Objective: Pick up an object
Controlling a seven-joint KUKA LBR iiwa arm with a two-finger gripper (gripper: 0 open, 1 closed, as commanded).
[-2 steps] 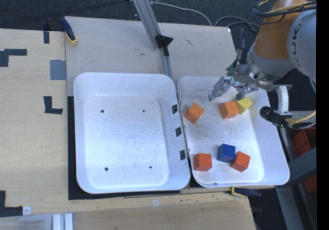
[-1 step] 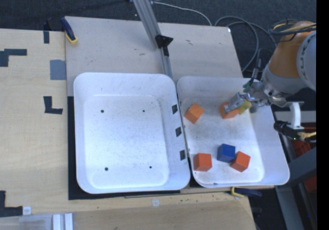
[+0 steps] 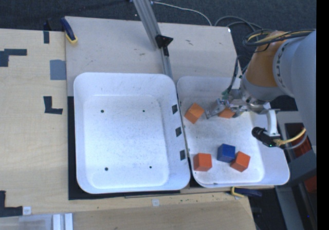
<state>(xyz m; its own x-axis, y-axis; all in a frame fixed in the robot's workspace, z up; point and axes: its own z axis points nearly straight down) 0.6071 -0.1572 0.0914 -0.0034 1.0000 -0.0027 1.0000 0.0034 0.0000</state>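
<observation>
In the right bin [image 3: 267,172], the claw [image 3: 224,112] is pinching an orange block [image 3: 226,114] near the back; another orange block [image 3: 194,113] lies just beside it, two more orange blocks and a blue one nearer the front

Beyond my two white bins [image 3: 82,121], a slanting metal pole [image 3: 146,11] crosses the bench, a blue-and-yellow clamp [image 3: 69,31] at its corner.
</observation>
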